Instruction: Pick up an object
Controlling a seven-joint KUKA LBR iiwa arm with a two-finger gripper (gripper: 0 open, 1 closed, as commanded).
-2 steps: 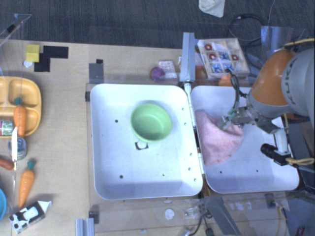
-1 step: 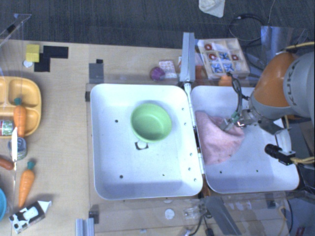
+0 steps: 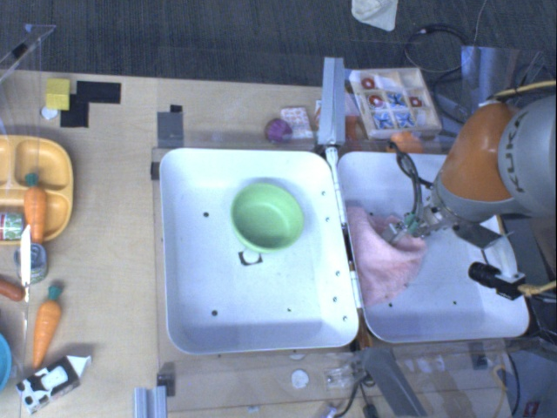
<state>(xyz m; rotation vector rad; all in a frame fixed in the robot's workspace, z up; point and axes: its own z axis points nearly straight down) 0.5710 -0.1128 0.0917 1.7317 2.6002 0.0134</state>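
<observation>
A: Across the left white bin (image 3: 200, 303), what sits there?

B: A round pale-green plastic bowl (image 3: 267, 215), upright near the middle, well apart from the arm.

A: And rightward?

B: A crumpled pink cloth (image 3: 383, 255) lies in the right white bin (image 3: 452, 307), against the dividing wall. The tool (image 3: 409, 226) presses down on its upper edge, likely trying a pinch.

A: Gripping it?

B: I cannot tell; the wrist blocks that. The wall crowds the cloth on the left.
</observation>
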